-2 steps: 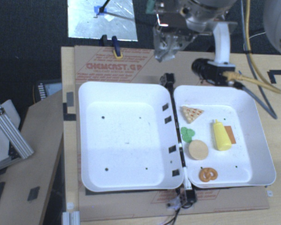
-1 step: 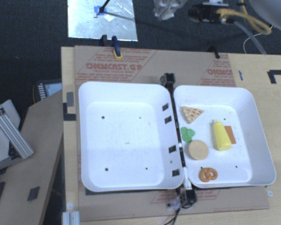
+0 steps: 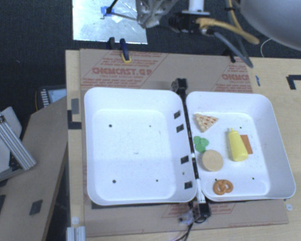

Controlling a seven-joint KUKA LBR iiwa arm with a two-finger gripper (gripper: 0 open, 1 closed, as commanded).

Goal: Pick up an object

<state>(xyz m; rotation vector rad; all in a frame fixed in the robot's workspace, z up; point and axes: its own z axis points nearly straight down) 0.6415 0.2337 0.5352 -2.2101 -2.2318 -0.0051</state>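
Two shallow white bins sit side by side on the worktop (image 3: 140, 67), which is covered by a brown sheet printed with red lettering. The left bin (image 3: 95, 134) shows a bare floor with a few small dark holes. The right bin (image 3: 271, 134) holds five small toy food pieces, all gathered in its left half, toward the seam where the bins meet.

A pizza slice (image 3: 205, 121) lies nearest the far edge of the right bin, its point turned toward the near side. Below it, close against the dividing seam, sits a green leafy piece (image 3: 200, 144). Just beside that, toward the near edge, rests a round tan cookie (image 3: 211, 160), close to the green piece. A pretzel (image 3: 222, 187) lies nearest the near edge of the bin, apart from the cookie. To the right of the cookie a yellow mustard bottle (image 3: 237, 144) lies on its side, its cap toward the far edge, with a small orange-brown block (image 3: 247, 143) touching its right flank.

The tool (image 3: 151, 11) hangs beyond the far edge of the worktop, well apart from both bins, above a shiny metal plate (image 3: 100, 19). Whether it is open or closed cannot be told. Nothing is seen in its grip. The grey arm (image 3: 271, 9) fills the far right corner, with yellow and black cables (image 3: 226, 29) trailing from it.
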